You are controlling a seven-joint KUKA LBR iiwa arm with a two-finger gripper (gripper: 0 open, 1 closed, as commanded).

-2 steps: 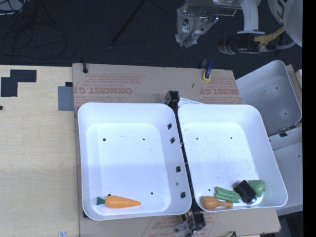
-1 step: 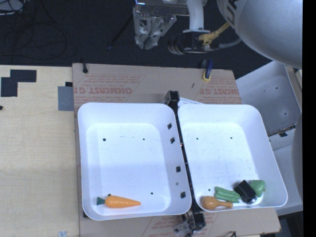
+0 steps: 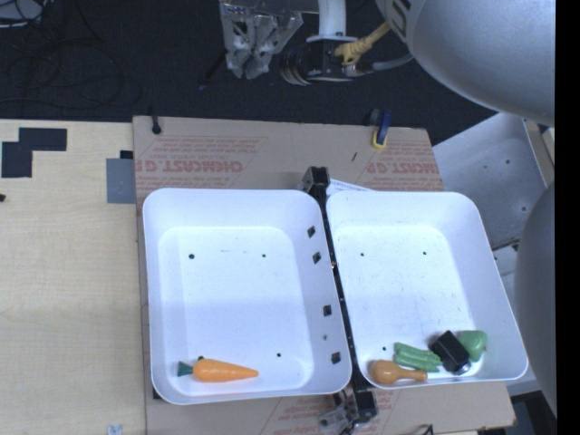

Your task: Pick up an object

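Observation:
An orange toy carrot point(image 3: 225, 371) with a green top lies along the near wall of the left bin point(image 3: 163, 270). In the near right corner of the right bin point(image 3: 480, 234) sit an orange gourd-shaped toy point(image 3: 395, 372), a green bean pod point(image 3: 417, 357), a black block point(image 3: 450, 351) and a green rounded piece point(image 3: 474, 341), all crowded together. My gripper point(image 3: 258, 48) hangs at the top of the view, high over the dark area behind the left bin and far from every object.
The two bins meet at a black clip strip point(image 3: 326, 279) and rest on a cardboard sheet point(image 3: 272, 152). A wooden bench surface point(image 3: 63, 288) lies to the left. My big grey arm point(image 3: 489, 34) crosses the top right corner.

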